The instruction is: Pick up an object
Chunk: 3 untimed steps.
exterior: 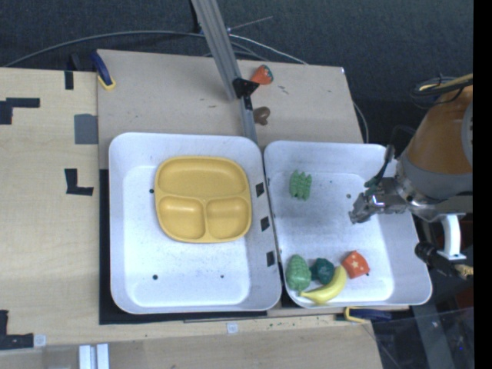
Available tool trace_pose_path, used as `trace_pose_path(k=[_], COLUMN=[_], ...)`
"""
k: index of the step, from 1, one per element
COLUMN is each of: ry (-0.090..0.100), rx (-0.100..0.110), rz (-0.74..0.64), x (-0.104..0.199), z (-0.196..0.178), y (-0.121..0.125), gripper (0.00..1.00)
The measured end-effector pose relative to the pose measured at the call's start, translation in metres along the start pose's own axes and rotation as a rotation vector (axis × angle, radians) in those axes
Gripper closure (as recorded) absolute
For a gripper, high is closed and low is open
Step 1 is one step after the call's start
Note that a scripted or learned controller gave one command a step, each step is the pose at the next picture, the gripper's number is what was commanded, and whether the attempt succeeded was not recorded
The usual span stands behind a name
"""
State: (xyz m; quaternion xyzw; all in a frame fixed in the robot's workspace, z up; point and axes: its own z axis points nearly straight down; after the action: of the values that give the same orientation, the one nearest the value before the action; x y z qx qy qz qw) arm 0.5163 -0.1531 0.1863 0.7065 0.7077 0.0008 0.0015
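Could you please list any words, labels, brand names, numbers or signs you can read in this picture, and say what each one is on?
None: no readable text stands on anything here.
The yellow divided plate, the two white bins and the toy foods, such as the banana, bear no print.
The black marks on the bench look like tape strips, not letters.
The gripper shows no legible label.

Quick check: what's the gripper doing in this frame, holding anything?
Gripper: over the right bin, nothing seen in it; open or shut cannot be told.
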Motion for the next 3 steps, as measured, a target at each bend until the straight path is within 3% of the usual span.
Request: trace_pose_path(k=[1, 3], ry=[0.000, 0.003], rx=[-0.001, 0.005], rz=[-0.001, -0.006], x=[0.000, 0.100], z=[-0.053, -0.047], y=[0.001, 0.008], gripper=[1.00, 1.00])
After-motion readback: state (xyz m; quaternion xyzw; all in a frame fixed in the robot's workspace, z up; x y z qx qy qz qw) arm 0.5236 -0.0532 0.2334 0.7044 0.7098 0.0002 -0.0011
